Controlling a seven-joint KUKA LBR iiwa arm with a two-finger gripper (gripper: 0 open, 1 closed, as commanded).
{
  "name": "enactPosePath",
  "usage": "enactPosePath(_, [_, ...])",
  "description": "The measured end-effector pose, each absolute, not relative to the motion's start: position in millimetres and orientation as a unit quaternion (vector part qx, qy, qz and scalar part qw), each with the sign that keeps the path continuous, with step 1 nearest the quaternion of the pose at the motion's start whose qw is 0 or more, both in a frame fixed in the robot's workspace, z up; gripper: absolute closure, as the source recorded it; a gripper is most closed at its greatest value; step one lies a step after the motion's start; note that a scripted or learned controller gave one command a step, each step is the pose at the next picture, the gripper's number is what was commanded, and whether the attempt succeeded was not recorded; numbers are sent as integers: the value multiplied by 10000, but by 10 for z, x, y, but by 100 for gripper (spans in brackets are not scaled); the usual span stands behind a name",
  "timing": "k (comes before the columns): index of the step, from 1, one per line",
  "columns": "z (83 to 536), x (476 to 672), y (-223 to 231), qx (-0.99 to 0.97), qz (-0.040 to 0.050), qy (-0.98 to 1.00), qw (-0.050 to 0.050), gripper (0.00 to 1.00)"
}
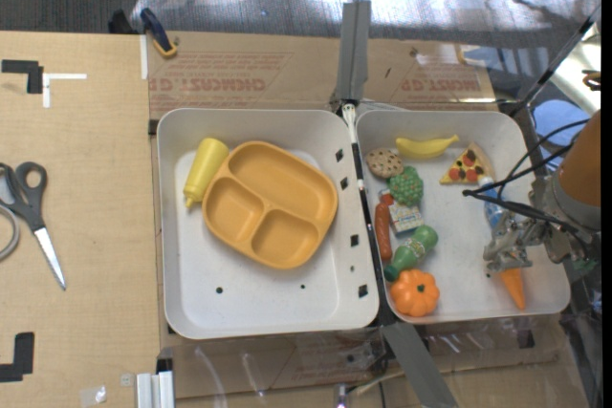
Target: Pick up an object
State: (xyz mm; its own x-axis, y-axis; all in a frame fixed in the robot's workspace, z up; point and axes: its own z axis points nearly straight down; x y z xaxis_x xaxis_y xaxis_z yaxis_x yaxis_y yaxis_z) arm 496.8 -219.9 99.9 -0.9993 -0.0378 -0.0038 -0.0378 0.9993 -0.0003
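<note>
Camera view, jaws (508, 255) above orange carrot (514, 287), spread unclear, mirrored cardboard print (222, 83) unreadable

orange divided plate (269, 205), yellow bottle (203, 169), yellow banana (426, 145), orange pumpkin (415, 292), white bins (186, 291)

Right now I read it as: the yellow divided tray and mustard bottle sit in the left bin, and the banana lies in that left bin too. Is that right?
Not quite. In the camera view the yellow divided tray and mustard bottle do sit in the left bin, but the banana lies in the right bin, near its far wall.
</note>
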Motion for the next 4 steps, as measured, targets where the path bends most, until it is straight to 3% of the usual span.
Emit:
enactPosePath(1, [2117,5592,-1579,174,5,9998,13,100])
enactPosePath(2, [1197,4784,-2199,-874,6,9962,2,100])
enactPosePath(3, [1198,4786,-2197,-879,5,9961,4,0])
enactPosePath(4, [909,4839,-2213,-946,3,9955,1,0])
